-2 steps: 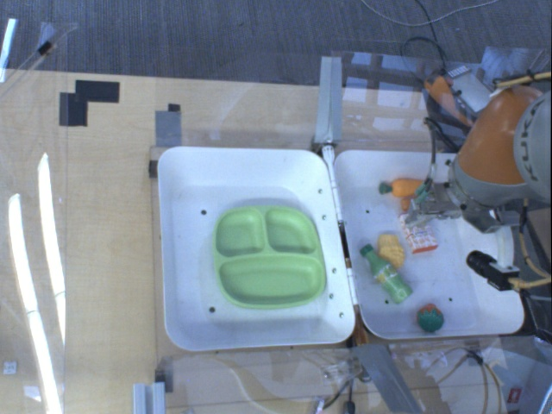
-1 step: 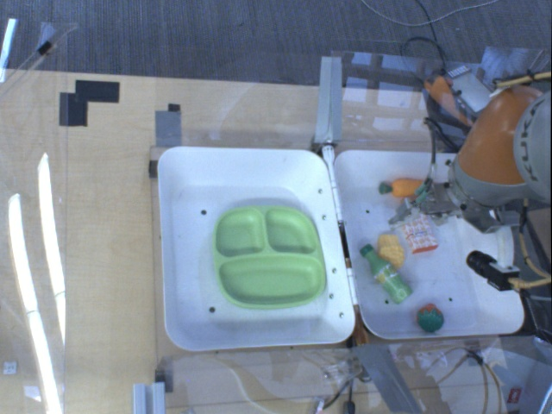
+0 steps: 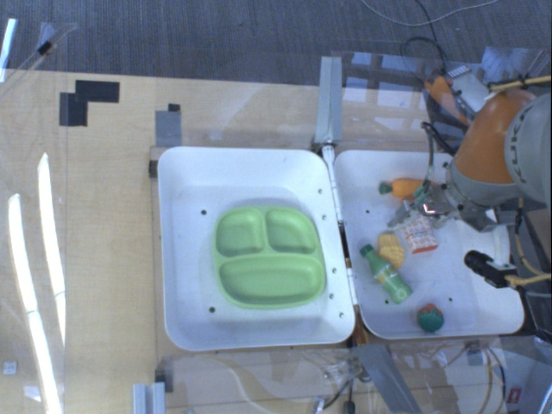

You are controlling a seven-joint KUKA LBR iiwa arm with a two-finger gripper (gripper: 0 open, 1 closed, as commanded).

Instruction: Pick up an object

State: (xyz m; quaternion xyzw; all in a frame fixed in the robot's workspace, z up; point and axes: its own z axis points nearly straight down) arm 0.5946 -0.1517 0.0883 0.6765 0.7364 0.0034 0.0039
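Several small objects lie in the right bin [image 3: 483, 304]. An orange carrot-like piece [image 3: 404, 186] is near the far side. A yellow corn piece [image 3: 392, 248] touches a green bottle [image 3: 387, 275] lying on its side. A white and red packet [image 3: 421, 236] sits beside the corn. A red and green ball-like toy [image 3: 430, 318] is near the front edge. My gripper [image 3: 420, 210] hangs low over the bin, just above the packet and right of the carrot piece. The wrist hides how it meets the objects.
The left bin [image 3: 185, 231] holds a green divided plate [image 3: 269, 256]. The raised divider [image 3: 341, 231] runs between the two bins. The arm's orange band [image 3: 487, 145] and a black part [image 3: 488, 268] overhang the right bin's right side. Cables lie beyond the far edge.
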